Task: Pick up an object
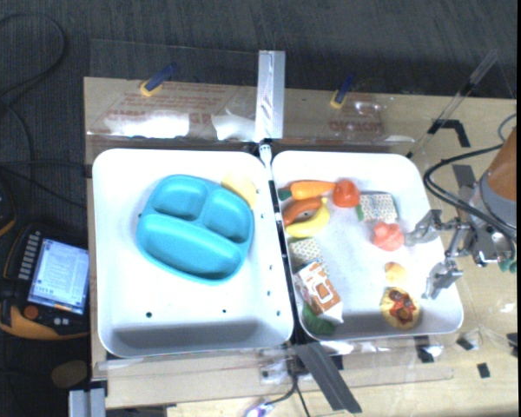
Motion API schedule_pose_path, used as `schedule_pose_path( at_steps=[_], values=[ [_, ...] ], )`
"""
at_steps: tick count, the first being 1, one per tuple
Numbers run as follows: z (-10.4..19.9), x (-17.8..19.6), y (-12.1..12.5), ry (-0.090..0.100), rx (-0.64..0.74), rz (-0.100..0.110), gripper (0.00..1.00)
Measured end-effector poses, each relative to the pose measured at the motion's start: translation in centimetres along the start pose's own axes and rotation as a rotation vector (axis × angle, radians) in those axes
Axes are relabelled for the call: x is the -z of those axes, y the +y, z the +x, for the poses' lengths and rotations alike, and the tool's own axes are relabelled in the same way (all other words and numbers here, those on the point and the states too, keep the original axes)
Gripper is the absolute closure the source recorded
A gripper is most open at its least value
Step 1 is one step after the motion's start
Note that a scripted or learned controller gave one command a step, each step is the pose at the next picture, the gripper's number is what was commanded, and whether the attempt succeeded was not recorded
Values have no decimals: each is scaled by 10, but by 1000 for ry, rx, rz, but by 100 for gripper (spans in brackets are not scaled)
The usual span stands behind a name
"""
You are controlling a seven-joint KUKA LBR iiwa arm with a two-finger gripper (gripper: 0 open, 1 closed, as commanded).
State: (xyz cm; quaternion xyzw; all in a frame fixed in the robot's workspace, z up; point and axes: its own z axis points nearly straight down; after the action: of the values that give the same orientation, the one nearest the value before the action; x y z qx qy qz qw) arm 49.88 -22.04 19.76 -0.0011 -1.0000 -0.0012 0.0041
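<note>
The right bin (pixel 417 176) holds several toy foods: an orange carrot (pixel 311 188), a red tomato (pixel 346 193), a yellow banana-like piece (pixel 304 219), a pink item (pixel 386 234), a small yellow piece (pixel 395 272), a brown round toy (pixel 401 307) and a small carton (pixel 318 288). My gripper (pixel 432 253) hangs over this bin's right rim, to the right of the pink item. Its fingers are open, with nothing between them.
The left bin (pixel 113 320) carries a blue divided plate (pixel 195 227) and a yellow piece (pixel 239 187) at its upper right. A checkered packet (pixel 378 207) lies by the tomato. Cables and brackets (pixel 451 133) sit on the bench right of the bins.
</note>
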Motion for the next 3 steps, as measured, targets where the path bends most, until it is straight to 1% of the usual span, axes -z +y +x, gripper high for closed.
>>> schedule_pose_path(
  at_steps=[1,2,3],
  values=[
    [9,-95,-2,-17,-294,3,0],
    [14,7,-3,-10,-578,3,0],
    [-14,17,-3,-10,-727,2,0]
  ],
)
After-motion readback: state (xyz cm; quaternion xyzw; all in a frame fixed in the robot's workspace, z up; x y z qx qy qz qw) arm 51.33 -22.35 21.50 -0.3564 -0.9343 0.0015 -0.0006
